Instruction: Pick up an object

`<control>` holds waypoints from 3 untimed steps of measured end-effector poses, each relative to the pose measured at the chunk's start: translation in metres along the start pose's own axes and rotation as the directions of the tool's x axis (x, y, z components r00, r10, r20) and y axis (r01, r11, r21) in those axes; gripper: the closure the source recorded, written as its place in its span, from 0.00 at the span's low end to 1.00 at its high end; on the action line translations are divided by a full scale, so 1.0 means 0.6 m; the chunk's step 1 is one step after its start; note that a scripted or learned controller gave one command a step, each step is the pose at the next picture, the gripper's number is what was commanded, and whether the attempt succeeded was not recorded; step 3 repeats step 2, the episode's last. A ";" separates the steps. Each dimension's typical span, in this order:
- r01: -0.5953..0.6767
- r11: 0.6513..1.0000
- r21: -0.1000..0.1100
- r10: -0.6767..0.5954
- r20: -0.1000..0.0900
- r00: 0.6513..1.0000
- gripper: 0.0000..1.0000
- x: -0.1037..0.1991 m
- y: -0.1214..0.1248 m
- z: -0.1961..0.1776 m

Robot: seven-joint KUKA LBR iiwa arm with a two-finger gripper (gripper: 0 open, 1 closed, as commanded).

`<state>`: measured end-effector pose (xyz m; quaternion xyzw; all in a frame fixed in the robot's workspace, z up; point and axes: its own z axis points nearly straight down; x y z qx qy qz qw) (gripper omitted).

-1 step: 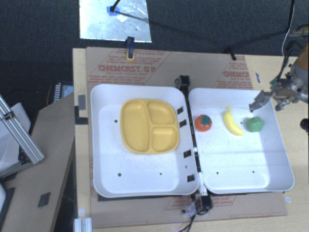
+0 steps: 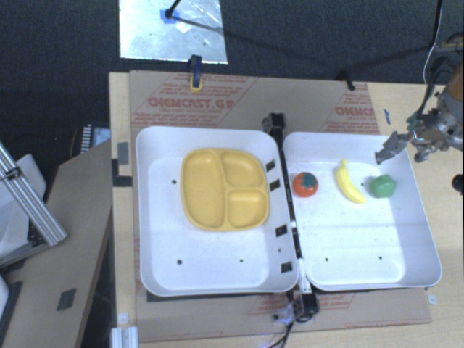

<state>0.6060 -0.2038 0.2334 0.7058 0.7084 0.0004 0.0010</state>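
Approach step: nothing picked yet.
Your gripper (image 2: 404,147) hovered over the right bin (image 2: 362,267), fingers apart and empty, just above the green toy (image 2: 382,186) beside the banana (image 2: 350,183); next you'd need to descend squarely.

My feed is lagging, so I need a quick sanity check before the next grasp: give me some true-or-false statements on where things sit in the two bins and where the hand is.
1. The yellow divided tray lies in the left bin. True.
2. The banana lies between the tomato and the green object. True.
3. The tomato sits on the tray. False: it is in the right bin.
4. The hand holds the banana. False: the banana lies on the bin floor.
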 end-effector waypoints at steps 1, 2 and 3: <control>-0.001 1.000 0.004 0.001 -0.001 1.000 0.00 0.001 0.010 0.101; -0.002 1.000 0.003 0.002 -0.001 1.000 0.00 -0.001 0.004 0.172; -0.002 1.000 0.003 0.002 -0.001 1.000 0.00 -0.001 0.004 0.172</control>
